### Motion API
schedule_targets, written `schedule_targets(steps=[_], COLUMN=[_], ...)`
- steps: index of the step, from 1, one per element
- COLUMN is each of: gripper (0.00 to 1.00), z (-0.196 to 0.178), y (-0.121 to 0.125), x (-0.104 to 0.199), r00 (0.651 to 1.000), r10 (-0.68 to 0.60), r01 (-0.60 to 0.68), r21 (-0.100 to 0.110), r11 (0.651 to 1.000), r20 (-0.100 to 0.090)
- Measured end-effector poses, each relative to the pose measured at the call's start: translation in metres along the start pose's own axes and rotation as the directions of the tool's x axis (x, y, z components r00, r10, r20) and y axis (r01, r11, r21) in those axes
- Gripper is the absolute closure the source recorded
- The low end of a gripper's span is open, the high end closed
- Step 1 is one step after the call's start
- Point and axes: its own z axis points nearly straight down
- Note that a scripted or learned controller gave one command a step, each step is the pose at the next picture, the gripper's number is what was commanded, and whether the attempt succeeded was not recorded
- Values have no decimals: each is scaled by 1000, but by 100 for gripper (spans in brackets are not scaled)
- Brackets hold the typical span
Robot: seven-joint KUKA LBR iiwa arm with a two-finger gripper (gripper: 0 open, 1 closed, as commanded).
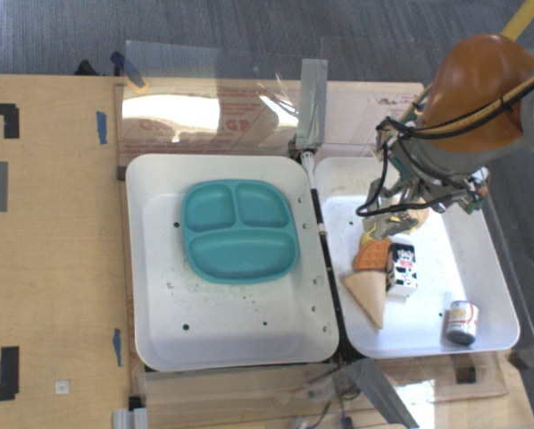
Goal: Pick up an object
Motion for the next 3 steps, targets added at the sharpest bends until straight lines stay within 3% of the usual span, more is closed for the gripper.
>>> schedule_targets(steps=[1, 2, 3], gripper=[100, 100, 100], z=[-28, -32, -45], y=[77, 135, 132], x=[22, -17, -19], r00=[966, 934, 619], r10=[257, -356, -785], r01=[-257, 356, 785], r21=[0, 1, 2], r11=[966, 934, 619], r20=[2, 4, 3])
